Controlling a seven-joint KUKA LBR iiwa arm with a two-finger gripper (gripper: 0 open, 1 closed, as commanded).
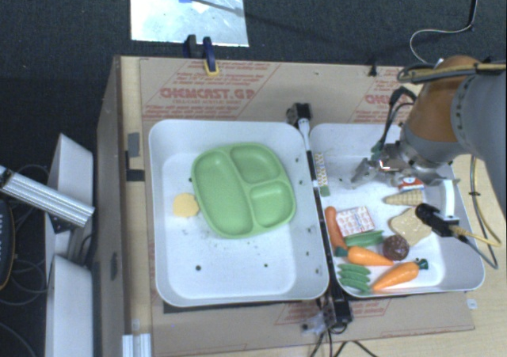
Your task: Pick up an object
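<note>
The gripper (379,167) hangs low in the right bin (467,268), above the toy food; its fingers look spread with nothing between them, though the view is too coarse to be sure. Nearest below it lies the card (356,221), flat and light, hard to pinch off the floor. The carrots (370,256) below the card seem a better pick: light, stiff plastic, likely slick, best taken across the thick middle. The green tray (242,189) sits in the left bin (170,268).
</note>
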